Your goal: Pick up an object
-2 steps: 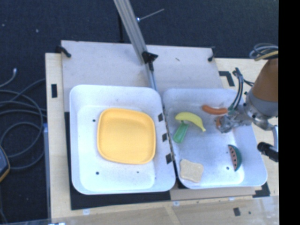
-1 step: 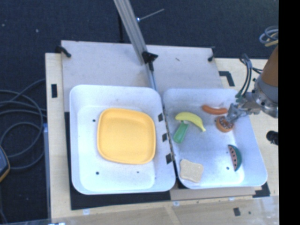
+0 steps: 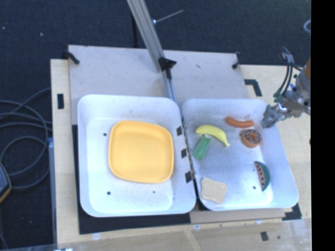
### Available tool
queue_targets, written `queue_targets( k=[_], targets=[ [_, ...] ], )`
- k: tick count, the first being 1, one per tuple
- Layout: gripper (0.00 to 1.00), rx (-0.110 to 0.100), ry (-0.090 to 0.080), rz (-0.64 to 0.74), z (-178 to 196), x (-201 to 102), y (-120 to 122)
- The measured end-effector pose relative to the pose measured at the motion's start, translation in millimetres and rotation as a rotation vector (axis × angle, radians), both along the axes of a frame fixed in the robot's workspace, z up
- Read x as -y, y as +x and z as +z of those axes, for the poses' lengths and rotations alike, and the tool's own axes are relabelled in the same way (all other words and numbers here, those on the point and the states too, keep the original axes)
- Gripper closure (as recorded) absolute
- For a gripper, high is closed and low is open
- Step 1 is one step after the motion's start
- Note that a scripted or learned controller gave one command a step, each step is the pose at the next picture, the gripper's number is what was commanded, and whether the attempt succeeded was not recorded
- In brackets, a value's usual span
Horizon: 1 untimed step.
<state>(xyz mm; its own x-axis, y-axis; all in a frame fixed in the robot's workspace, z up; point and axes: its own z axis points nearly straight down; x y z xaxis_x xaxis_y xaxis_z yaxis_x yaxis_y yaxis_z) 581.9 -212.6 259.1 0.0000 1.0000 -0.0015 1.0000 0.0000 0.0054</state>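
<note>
Your pincer [image 3: 271, 115] hangs at the right bin's [image 3: 230, 200] upper right rim; its state cannot be told. Nearest things: sausage [image 3: 239, 122] and donut [image 3: 250, 138], just beside each other. Both look like light, stiff, smooth toys. Take the sausage across its narrow middle; expect slipping.
</note>
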Motion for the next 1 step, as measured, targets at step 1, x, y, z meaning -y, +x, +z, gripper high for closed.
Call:
queue_targets(
  k=[1],
  targets=[
    [1.0,-0.005,0.002,0.003,-10.4,-45.8,-0.1]
  ],
)
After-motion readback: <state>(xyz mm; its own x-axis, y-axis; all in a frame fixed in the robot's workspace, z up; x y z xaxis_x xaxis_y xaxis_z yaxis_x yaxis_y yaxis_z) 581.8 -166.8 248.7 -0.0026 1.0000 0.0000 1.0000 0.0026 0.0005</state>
